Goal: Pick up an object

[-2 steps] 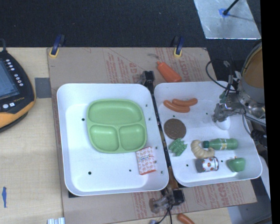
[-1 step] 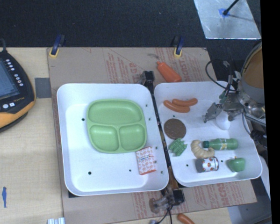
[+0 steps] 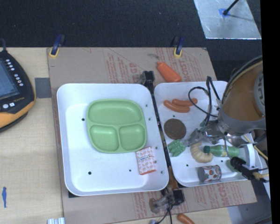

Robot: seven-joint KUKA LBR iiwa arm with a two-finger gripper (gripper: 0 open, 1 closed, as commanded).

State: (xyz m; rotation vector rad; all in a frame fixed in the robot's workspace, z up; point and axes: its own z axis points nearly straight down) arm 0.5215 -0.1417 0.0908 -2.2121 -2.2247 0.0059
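Reaching in from the right, the arm (image 3: 245,101) hangs low over the right bin (image 3: 181,177), its grey body and orange band covering that bin's right side. The wrist points down and to the left, and the gripper (image 3: 207,133) sits just above the bin floor near the middle, among dark cables that loop over the bin's upper part. The metal parts at the tip are small and tangled with the cables, so whether the fingers are released or clenched cannot be told, and nothing can be seen between them.

Several things lie in the right bin around the tip. A pair of sausages (image 3: 179,105) lies near the top left. A brown disc (image 3: 174,129) lies below them. A green leafy piece (image 3: 175,147) lies by the bin's left wall. A pale bagel-like ring (image 3: 201,153) lies just below the gripper, touching a green bottle (image 3: 222,151) that lies on its side to the right. A small can (image 3: 209,173) lies on its side near the bottom edge.

The left bin (image 3: 74,150) holds a green divided plate (image 3: 116,125) and, below its right corner, a small white packet (image 3: 146,160).

On the table outside the bins, a carrot (image 3: 168,72) lies above the right bin, and a tablet (image 3: 8,90) in an orange case rests at the far left.
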